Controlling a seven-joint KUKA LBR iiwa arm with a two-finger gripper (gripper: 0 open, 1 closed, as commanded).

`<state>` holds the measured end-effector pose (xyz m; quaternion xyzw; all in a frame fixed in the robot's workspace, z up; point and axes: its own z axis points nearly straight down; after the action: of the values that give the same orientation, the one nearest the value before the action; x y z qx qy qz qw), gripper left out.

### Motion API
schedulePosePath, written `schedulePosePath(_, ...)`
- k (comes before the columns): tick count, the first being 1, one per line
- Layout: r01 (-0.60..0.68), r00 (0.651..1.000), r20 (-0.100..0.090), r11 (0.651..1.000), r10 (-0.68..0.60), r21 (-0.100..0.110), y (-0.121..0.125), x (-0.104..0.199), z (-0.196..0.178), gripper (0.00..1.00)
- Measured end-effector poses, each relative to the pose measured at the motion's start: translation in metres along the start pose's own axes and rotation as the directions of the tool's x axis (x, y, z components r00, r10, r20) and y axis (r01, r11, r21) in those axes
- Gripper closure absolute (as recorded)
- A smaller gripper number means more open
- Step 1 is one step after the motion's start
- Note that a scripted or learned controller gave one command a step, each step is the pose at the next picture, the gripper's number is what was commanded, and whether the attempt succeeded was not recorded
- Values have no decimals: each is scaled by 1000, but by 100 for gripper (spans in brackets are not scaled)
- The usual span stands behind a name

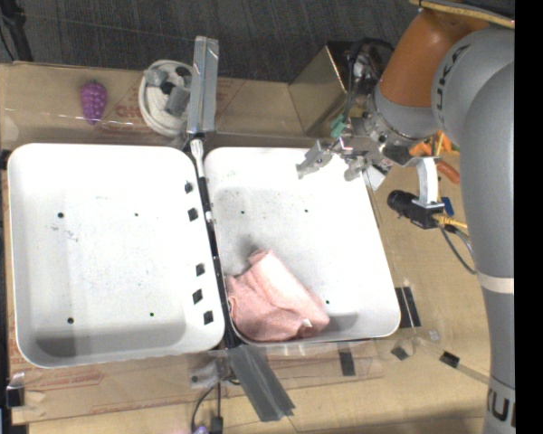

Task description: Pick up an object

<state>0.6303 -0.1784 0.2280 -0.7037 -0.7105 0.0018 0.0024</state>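
Observation:
A crumpled pink cloth (271,298) lies in the near left corner of the right bin (344,233), against the divider. My gripper (333,162) hangs over the far edge of that bin, well away from the cloth. Its two fingers (311,161) are spread apart and open, with nothing between them. The grey arm with its orange band (421,48) comes in from the upper right.
The left bin (100,251) sits beside the right one. Behind the bins on the bench are a purple grape-like toy (93,99), a white coil (166,93) and a metal post (203,84). A cardboard box (321,84) stands at the back.

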Motion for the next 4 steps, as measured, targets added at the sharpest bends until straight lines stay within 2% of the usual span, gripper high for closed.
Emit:
schedulePosePath(1,-17,1000,0,1000,17,0,-72,29,30,0)
schedulePosePath(2,63,998,0,998,-63,0,-90,81,138,0)
schedulePosePath(3,66,998,1,998,-66,1,-90,79,129,100)
schedulePosePath(4,240,971,3,971,-240,-5,-70,96,-20,100)
